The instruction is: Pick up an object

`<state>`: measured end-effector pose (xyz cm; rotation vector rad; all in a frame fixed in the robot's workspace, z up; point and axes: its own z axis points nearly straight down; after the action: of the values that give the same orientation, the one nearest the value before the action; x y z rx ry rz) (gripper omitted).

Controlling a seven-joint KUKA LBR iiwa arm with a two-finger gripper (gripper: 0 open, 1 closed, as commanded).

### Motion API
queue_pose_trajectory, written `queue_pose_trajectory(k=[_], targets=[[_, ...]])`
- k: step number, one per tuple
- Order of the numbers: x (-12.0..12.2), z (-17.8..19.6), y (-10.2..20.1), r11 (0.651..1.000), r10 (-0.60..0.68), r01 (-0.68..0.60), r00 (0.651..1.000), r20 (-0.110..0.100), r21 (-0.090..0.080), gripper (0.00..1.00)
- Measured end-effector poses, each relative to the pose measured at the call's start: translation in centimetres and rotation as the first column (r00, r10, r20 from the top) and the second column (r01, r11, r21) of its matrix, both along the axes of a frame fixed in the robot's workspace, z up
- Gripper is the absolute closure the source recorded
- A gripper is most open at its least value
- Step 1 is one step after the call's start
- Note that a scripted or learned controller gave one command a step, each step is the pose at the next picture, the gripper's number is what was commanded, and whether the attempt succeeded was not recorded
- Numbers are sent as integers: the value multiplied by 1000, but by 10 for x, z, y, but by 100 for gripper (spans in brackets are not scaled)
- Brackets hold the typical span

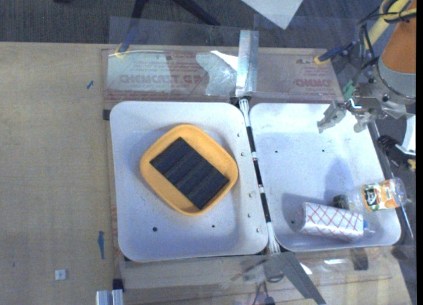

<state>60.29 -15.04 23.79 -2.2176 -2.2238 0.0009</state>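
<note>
In the left bin [132, 231] lies a yellow square dish with a dark ribbed pad [189, 168] on top. Inside the right bin [297, 138], near its front, rests a white cylinder with a red lattice print [332, 220]. A small clear bottle with an orange and green label [379, 196] lies at that bin's right edge. My gripper [344, 117] hovers over the far right corner of the right bin, its two fingers spread apart with nothing between them. It is well clear of the cylinder and the bottle.
Clear plastic walls with printed labels [198, 75] stand behind both bins. A metal divider [254, 158] runs between the bins. Cables and the arm's orange band [400, 45] crowd the right side. A small dark object [340, 201] sits by the cylinder.
</note>
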Motion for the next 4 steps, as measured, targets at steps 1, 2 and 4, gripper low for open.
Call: queue_pose_trajectory(k=[1,2,4], targets=[[9,-71,15,973,229,-229,973,0,0,0],[-50,-103,-24,978,209,-209,978,1,-1,0],[-102,-144,-65,996,-88,87,996,3,13,0]])
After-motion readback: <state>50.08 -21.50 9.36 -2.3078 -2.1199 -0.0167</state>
